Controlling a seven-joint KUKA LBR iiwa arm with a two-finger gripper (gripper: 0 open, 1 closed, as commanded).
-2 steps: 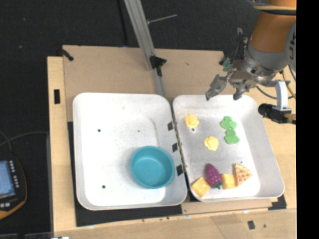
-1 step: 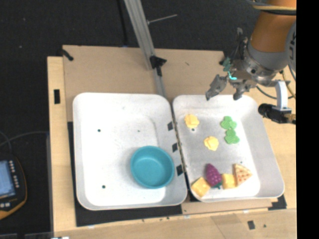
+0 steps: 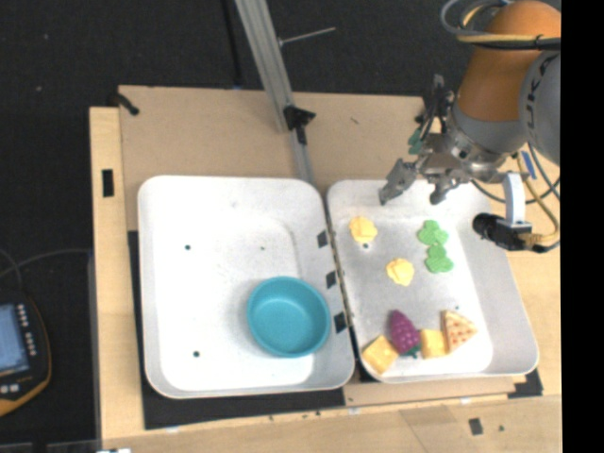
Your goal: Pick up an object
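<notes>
The end effector (image 3: 415,194) hung open and empty above the right bin's (image 3: 505,295) far edge. Nothing was picked yet; the toys (image 3: 401,272) lay untouched in that bin.

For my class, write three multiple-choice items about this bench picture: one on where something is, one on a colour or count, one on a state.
1. Where is the bowl?
A. in the left bin
B. in the right bin
C. on the bare bench

2. What colour is the bowl?
A. red
B. blue
C. black

3. How does the gripper stand?
A. shut on the grapes
B. open, holding nothing
C. shut on the bowl

Answers:
1 A, the bowl sits near the front right corner of the left bin.
2 B, it is a light blue.
3 B, its fingers are spread apart above the far end of the right bin, with nothing between them; the grapes lie near the front.
</notes>
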